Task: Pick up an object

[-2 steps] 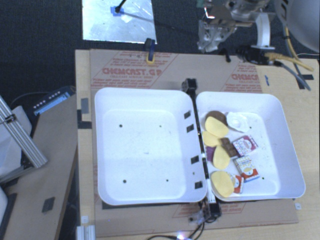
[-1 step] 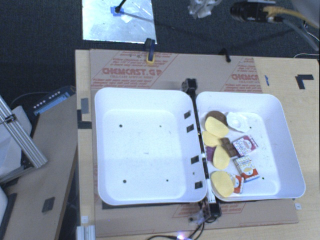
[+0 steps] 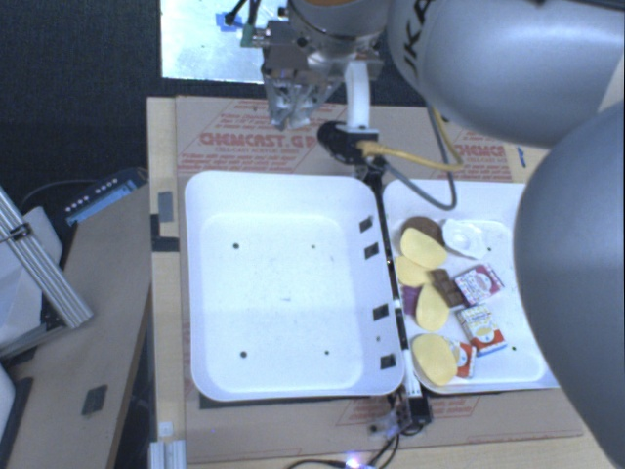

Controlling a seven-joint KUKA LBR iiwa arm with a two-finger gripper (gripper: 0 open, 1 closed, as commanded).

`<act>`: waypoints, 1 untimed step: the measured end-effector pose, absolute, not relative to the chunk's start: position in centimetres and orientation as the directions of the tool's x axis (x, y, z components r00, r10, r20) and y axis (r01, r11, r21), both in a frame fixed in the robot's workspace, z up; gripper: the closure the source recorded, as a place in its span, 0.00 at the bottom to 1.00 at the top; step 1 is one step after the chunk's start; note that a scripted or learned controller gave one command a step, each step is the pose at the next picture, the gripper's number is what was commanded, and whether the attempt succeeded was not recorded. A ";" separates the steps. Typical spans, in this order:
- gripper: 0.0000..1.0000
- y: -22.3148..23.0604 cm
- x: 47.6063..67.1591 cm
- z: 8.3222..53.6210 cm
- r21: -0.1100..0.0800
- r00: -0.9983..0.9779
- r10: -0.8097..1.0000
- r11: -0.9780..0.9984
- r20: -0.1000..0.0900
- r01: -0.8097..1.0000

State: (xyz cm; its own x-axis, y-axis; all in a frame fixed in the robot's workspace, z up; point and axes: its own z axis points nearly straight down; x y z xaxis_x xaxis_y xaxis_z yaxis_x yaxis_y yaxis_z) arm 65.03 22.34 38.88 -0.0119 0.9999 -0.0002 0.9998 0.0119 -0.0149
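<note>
We see the grey KUKA arm (image 3: 508, 47) with its orange band sweeping in from the right and ending in a metal two-finger gripper (image 3: 291, 115) that hangs above the far edge of the bench, over the brown printed cardboard sheet (image 3: 244, 140) and just beyond the rim of the left shallow white plastic bin (image 3: 283, 281). Whether the jaws are open or closed we cannot tell, since the gripper tip is a blur of metal from this angle; nothing recognisable sits between them. The left bin lies bare apart from a few dark specks, so we judge that anything worth picking lies in the right shallow white bin (image 3: 518, 369), much of which is hidden under the arm's bulk. There the things cluster against the wall next to the left bin: pale yellow oval pieces (image 3: 423, 249) stacked in a loose column, a brown rounded piece (image 3: 418, 228) at the top, a white crinkled wrapper (image 3: 469, 234), and small red-and-white printed packets (image 3: 479, 283) beside them. A yellow cable (image 3: 410, 156) runs from the wrist toward the bins. We read the gripper's raised, off-bin pose as a waiting position that keeps the camera's sight of the bins open; the pick has not yet begun, and the next move calls for travel to the right bin's crowded left side.
</note>
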 end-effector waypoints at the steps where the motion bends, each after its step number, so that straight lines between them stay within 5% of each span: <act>1: 1.00 23.6 66.8 51.4 0.015 -0.008 1.000 0.008 0.005 1.000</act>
State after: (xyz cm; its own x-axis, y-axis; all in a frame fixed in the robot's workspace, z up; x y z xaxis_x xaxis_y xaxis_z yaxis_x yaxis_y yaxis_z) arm 66.83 23.56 51.37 -0.0079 1.0000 0.0055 0.9999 0.0079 0.0149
